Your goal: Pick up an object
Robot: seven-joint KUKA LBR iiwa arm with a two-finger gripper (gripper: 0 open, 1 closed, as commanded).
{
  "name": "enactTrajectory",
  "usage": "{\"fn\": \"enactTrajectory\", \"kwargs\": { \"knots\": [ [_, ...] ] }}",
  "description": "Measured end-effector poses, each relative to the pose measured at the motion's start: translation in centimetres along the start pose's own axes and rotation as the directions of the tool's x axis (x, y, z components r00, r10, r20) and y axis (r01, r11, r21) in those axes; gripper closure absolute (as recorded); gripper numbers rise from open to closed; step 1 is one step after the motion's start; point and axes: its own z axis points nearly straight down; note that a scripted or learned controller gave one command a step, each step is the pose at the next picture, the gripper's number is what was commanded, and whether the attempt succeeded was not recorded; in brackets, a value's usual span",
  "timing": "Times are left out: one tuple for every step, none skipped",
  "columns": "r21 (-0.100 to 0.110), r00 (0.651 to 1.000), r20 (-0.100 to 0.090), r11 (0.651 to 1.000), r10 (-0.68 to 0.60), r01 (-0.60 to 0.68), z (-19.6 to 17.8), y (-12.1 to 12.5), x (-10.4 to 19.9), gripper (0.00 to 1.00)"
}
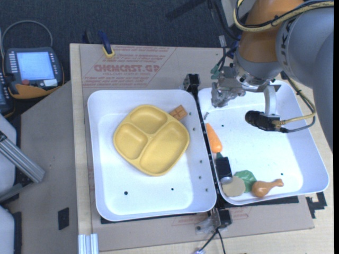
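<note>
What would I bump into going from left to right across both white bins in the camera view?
Yellow divided plate → small brown block → orange carrot → black block → green toy → toy drumstick.

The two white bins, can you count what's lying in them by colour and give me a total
Yellow: 1, the divided plate
Brown: 2, the small block and the drumstick
Orange: 1, the carrot
Black: 1, the small black piece
Green: 1, the green item
Beige: 1, the round piece
Total: 7
</note>
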Motion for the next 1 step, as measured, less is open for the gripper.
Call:
{"fn": "enactTrajectory", "kwargs": {
  "knots": [
    [0.001, 1.0, -0.001, 1.0, -0.002, 0.002, 0.52, -0.01, 5.63, 1.0]
  ]
}}
